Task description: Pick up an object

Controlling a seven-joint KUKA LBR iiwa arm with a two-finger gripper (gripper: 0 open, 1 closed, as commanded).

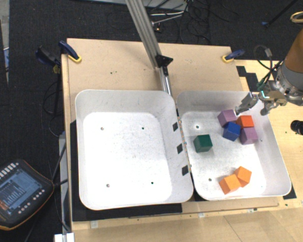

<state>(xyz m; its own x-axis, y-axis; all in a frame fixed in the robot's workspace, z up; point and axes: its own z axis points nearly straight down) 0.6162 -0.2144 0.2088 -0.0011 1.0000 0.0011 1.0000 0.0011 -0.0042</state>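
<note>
Several coloured blocks lie in the right bin [272,155]. A cluster sits at its far right: a purple block [225,117], a small orange block [246,121], a blue block [232,131] and a second purple block [249,135]. A green block [203,143] rests alone near the bin's middle. Two orange blocks [230,184] [244,175] touch each other near the front. My gripper [252,108] hangs just above the far edge of the cluster, over the small orange block, open, with nothing between its fingers.
The left bin [123,147] adjoins the right one along a central divider. A slanted metal pole [144,26] crosses the back of the bench. Blue-and-yellow clamps [69,52] [233,55] grip the far board corners. A teach pendant [15,191] lies at the lower left.
</note>
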